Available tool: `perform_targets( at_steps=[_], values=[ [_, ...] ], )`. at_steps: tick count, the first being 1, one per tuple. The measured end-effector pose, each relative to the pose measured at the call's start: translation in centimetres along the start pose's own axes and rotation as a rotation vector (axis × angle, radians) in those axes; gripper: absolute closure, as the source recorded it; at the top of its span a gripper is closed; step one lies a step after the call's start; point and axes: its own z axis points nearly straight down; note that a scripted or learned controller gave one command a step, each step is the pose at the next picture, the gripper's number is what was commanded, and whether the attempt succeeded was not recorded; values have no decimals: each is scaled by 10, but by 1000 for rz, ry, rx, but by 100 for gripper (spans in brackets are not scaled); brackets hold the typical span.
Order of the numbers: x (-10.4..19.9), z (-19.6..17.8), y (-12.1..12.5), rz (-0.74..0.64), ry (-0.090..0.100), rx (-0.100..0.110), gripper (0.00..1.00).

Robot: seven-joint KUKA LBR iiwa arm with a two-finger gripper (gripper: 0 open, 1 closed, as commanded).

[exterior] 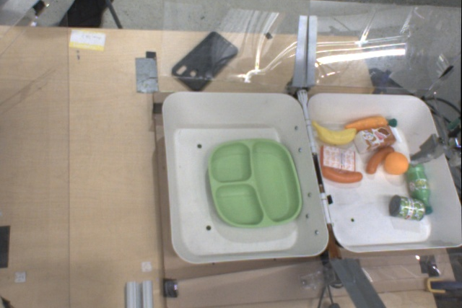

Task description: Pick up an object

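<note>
The right bin [361,223] holds toy food: a yellow banana [334,133], a carrot [366,122], an orange [395,164], a red sausage [341,174], a white-and-red packet [337,156], a green bottle [417,184] and a dark can [408,208] lying on its side. A grey piece of my gripper [431,148] pokes in at the right edge, just above the bin's right wall. It is beside the orange and the green bottle and touches neither. Nothing hangs from it.
The left bin [184,155] carries a green divided plate [254,182]. A black phone [205,60] lies on the wooden bench behind it. A metal post [306,54] stands between the bins at the back. Cables run along the right edge.
</note>
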Motion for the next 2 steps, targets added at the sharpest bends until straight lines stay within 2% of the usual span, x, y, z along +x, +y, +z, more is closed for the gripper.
perform_targets(
  at_steps=[1,2],
  values=[
    [-7,136,-30,-130,1,2,0],
    [38,176,91,-157,1,1,0]
  ],
)
